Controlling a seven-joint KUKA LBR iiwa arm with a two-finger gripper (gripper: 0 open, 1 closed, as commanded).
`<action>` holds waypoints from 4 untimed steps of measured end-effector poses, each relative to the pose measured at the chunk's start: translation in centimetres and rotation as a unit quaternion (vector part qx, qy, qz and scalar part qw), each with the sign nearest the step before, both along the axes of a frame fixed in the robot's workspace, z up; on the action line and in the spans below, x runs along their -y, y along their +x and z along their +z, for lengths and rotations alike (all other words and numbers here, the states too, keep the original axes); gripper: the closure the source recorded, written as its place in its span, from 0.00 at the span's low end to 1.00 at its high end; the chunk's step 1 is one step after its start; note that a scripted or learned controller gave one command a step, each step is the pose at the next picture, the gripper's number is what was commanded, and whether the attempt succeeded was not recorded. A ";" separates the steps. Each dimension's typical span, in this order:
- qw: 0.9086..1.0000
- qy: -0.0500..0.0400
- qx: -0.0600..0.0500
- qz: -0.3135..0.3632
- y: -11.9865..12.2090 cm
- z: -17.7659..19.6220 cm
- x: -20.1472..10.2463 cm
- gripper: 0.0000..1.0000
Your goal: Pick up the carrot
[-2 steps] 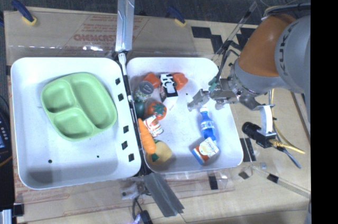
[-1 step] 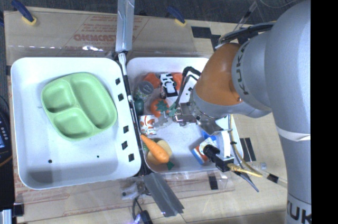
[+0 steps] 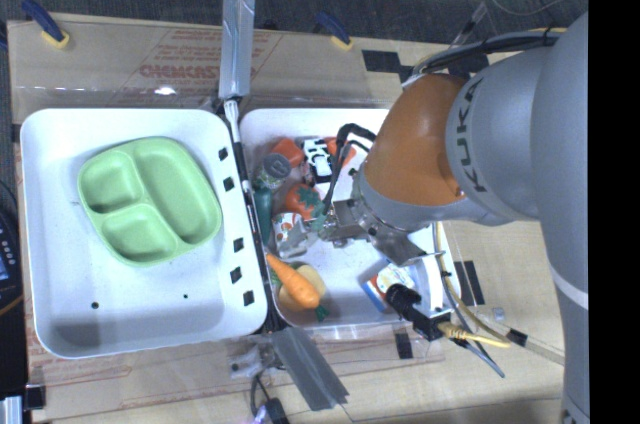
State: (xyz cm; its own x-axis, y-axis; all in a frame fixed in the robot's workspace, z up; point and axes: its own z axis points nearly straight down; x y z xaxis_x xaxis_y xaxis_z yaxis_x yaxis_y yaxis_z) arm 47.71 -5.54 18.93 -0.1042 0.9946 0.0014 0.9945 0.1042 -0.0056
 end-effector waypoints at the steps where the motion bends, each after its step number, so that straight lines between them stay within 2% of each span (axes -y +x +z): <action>1: 0.999 -0.001 0.002 0.048 0.1 17.2 -2.5 0.00; 2: 0.995 0.000 -0.001 0.104 1.8 14.8 -1.0 0.00; 3: 0.990 0.000 -0.001 0.139 0.6 4.9 0.5 0.00; 4: 0.986 0.001 -0.001 0.165 7.8 1.2 4.8 0.00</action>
State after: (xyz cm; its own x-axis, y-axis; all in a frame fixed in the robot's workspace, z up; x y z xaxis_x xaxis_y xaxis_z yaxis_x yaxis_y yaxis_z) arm 55.50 -10.38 20.11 -0.4215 0.9068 0.0033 0.9068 0.4215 -0.0069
